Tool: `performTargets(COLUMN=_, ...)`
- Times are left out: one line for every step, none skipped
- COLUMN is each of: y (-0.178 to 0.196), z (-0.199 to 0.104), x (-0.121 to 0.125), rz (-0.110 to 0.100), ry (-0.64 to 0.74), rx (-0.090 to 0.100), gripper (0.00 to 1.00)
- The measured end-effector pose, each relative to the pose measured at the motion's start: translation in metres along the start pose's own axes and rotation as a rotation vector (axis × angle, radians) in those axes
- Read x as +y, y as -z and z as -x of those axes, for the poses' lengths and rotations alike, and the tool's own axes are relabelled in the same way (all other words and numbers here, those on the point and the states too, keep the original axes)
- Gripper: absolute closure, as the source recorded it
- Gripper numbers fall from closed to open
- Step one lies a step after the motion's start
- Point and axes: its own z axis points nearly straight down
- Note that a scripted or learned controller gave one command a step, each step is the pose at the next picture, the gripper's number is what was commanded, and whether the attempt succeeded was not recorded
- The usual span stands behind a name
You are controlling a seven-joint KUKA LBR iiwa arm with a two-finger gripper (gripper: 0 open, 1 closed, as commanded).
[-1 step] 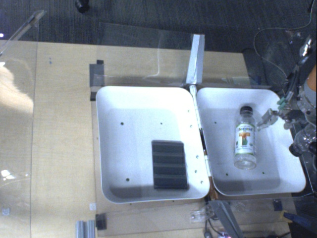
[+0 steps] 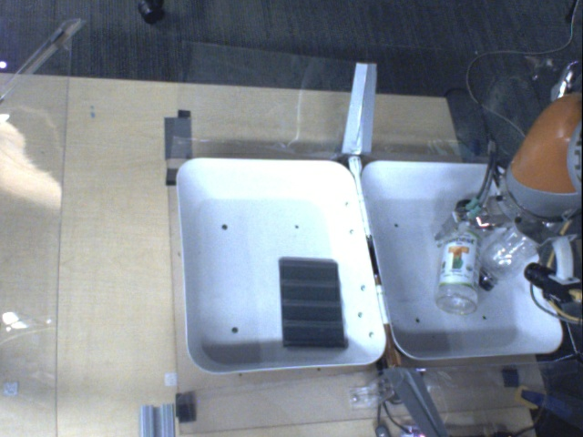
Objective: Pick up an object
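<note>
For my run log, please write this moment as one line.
arm: over right bin | bottle: lying in right bin | black block: left bin | grasp: unconfirmed

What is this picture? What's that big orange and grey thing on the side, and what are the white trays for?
You are looking down from a camera fixed above a workbench. The orange and grey thing is a robot arm reaching in from the right. At its end sits a gripper, like a hand with two fingers, though I cannot tell here whether they are open or shut.

The two white trays are shallow bins for holding things the robot practises picking up. In the left bin lies a flat black ridged block. In the right bin lies a small clear bottle with a colourful label, just below the gripper. I cannot see that the robot is holding it.
</note>
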Motion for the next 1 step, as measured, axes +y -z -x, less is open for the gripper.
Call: performTargets(y=-0.0023, z=-0.0016, x=-0.0023, rz=0.014, ry=0.125, rx=-0.013, gripper=0.00)
